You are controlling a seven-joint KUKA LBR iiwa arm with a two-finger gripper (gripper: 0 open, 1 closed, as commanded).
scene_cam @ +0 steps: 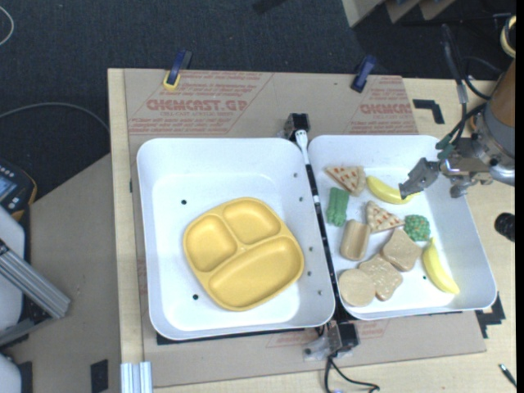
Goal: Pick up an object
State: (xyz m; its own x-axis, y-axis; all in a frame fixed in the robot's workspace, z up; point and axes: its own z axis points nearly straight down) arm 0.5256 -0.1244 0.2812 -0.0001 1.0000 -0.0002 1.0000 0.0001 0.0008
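- Nearest the camera, in the right bin (479, 252), a round tan biscuit (355, 287) lies by the front wall, touching a puzzle-shaped tan piece (383, 275); a toast-coloured slice (400, 251) overlaps that piece's far side.
- A yellow banana (440, 268) lies near the bin's right wall, just beside the toast-coloured slice.
- In the left bin (155, 219) a yellow divided plate (243, 253) with three compartments rests flat on the floor, tilted askew.
- Farther in, on the right side, a tan bread roll (354, 239) stands next to a small sandwich triangle (381, 217), and a green broccoli floret (417, 227) sits just right of that triangle.
- A green pickle-like piece (336, 205) lies close to the divider between the bins.
- Farther still, a larger sandwich wedge (346, 177) lies near the back, with a second banana (383, 189) just to its right.
- The gripper (416, 180) hangs right at this second banana's right end; whether it is released or clenched cannot be told, and no item is visibly between its tips.
- Beyond the bins, a blue clamp (363, 73) and a blue-and-yellow clamp (175, 70) grip the far edge of the cardboard-covered bench (246, 105).
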